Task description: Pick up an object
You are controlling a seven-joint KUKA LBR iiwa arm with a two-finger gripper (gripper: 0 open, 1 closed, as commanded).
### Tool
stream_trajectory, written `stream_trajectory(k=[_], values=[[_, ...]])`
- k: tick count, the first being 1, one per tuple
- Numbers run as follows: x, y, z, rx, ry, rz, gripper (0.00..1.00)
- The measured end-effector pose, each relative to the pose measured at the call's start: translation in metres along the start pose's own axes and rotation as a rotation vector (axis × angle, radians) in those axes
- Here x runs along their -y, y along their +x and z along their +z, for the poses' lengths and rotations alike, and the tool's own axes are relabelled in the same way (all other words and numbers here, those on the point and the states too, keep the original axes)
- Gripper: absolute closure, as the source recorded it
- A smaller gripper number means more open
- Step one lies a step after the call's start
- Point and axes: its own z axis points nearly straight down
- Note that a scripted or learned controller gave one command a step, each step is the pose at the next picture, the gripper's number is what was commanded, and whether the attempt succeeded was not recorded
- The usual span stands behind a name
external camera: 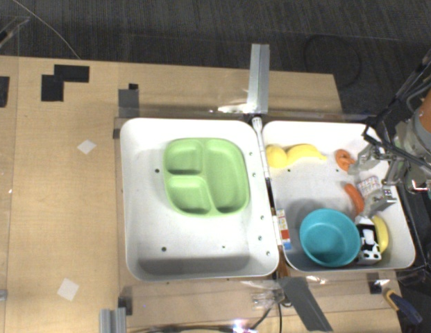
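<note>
The right bin (319, 189) holds several small objects. At its back lie a yellow lemon-like piece (276, 157) and a yellow curved piece (305, 152). An orange ring-shaped toy (344, 159) and an orange carrot-like piece (355, 197) lie toward the right wall. A teal bowl (330, 237) stands at the front, with a black-and-white toy (368, 243) and a yellow banana (382, 233) beside it. My gripper (376, 177) hangs low over the bin's right side, between the two orange pieces and just right of the carrot-like piece. Nothing visibly sits in its grasp.
The left bin (142, 207) holds a green divided plate (205, 176). A metal post (259, 82) stands behind the ridge between the bins. The arm's body and cables (416, 127) crowd the right bin's right edge.
</note>
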Motion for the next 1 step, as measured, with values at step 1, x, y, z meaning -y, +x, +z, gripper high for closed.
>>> stream_trajectory(k=[1], values=[[0.0286,-0.0163,0.0855,-0.006,-0.001,0.017,0.00]])
